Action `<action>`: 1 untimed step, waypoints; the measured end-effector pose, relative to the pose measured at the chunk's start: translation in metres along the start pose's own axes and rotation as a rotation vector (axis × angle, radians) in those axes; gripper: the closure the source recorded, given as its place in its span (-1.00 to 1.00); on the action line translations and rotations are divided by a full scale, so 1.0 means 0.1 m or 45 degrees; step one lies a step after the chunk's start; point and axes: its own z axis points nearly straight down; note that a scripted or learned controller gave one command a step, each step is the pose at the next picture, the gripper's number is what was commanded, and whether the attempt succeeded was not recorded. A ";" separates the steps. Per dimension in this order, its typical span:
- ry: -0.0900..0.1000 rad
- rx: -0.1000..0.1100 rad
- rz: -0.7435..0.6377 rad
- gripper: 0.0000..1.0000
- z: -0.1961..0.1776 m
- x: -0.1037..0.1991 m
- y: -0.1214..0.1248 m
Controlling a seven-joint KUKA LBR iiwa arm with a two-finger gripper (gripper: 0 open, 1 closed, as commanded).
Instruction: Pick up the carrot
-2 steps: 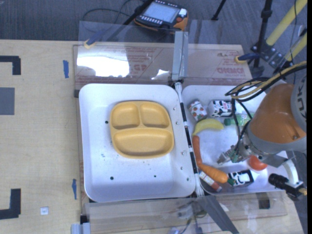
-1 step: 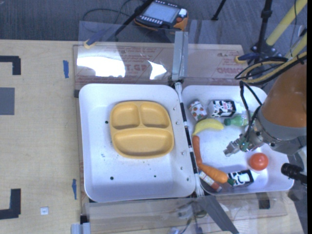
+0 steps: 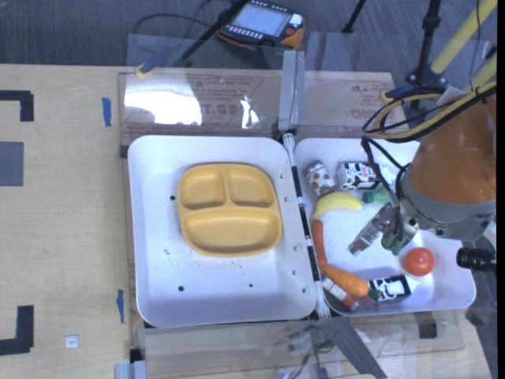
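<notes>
Carrot (image 3: 345, 278) whole, pincer (image 3: 377, 231) blurred (fingers unclear)

The arm (image 3: 458, 172) is a thick rounded body, orange above and grey below toward the wrist. Black cables (image 3: 387, 117) loop along its left side. The gripper (image 3: 384, 231) is small, metallic grey.

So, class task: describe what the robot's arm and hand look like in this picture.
The arm is bulky and rounded, with a broad orange band above a grey wrist section. Black and yellow cables loop beside it. The hand is small, metallic grey, with a green part near its fingers.
</notes>
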 end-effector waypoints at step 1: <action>0.002 0.001 0.026 1.00 -0.04 0.00 0.46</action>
